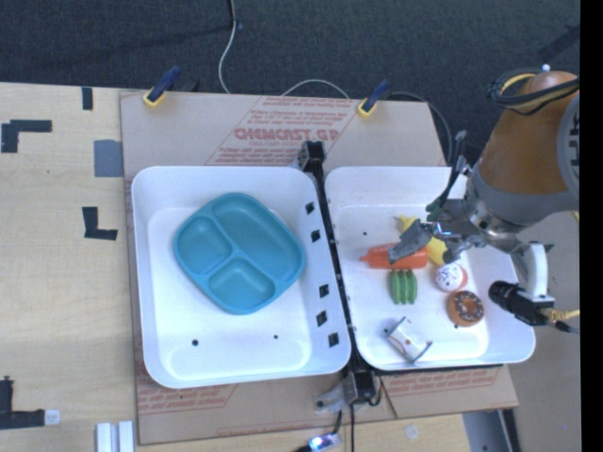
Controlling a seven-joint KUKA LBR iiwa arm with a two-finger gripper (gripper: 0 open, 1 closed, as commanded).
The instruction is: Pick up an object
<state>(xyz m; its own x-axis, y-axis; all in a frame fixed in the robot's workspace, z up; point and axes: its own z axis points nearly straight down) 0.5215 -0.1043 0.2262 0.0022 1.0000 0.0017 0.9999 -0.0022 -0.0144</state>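
Nearest us, at about five o'clock in the right bin (509,351), lay a small metallic clip-like piece (407,338), alone and well apart from the arm. Just beyond it sat a brown doughnut-shaped toy (464,307) at four o'clock, with a round white piece (449,276) just above it and a green vegetable toy (402,285) standing end-on near the bin's middle.

Further in, an orange carrot toy (384,257) lay crosswise, touching or nearly touching the green one, and a yellow piece (434,250) crowded in just beside it. The gripper (411,245) hung over this cluster, its dark tip crossing the carrot's right end. We could not tell whether its fingers were spread or closed, nor whether anything sat between them, so we judged no object lifted yet.

The risk we saw was the crowding: a close on the carrot could catch the yellow or green neighbour, or nudge the carrot aside.

Farther off, at nine o'clock, the left bin (151,342) held a blue divided plate (239,250).
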